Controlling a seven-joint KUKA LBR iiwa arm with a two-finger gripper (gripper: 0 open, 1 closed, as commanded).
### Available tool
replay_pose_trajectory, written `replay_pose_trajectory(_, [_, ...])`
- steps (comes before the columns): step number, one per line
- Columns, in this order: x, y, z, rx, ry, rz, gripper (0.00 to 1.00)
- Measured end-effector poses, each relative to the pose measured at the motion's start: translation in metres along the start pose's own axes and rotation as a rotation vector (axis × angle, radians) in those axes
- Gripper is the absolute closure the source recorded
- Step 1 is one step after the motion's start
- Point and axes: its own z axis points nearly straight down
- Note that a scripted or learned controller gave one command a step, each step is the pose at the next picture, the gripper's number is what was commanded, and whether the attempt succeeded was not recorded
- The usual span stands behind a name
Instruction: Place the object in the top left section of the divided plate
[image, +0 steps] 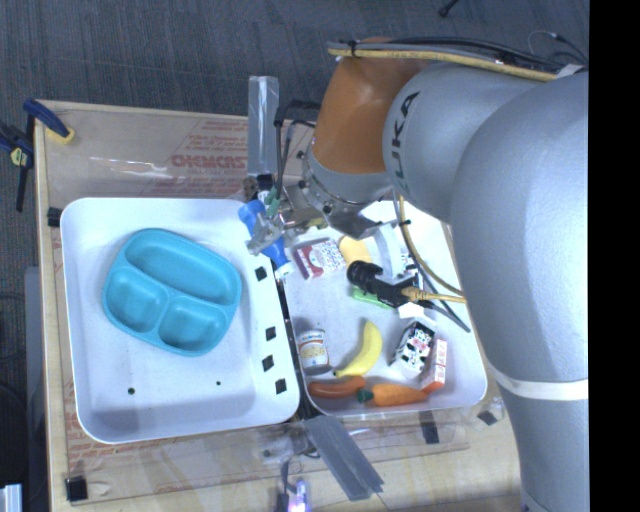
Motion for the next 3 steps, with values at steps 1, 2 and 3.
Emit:
replay_pose_trajectory(1, [0.000, 0.000, 0.000, -0.001, 0.000, 0.000, 0.00])
replay_pose_trajectory(2, [0.081, -0.047, 0.037, 0.000, -0.001, -0.183, 0.00])
replay_pose_trajectory(3, [0.156, -0.031, -0.100, -0.006, -0.003, 0.043, 0.00])
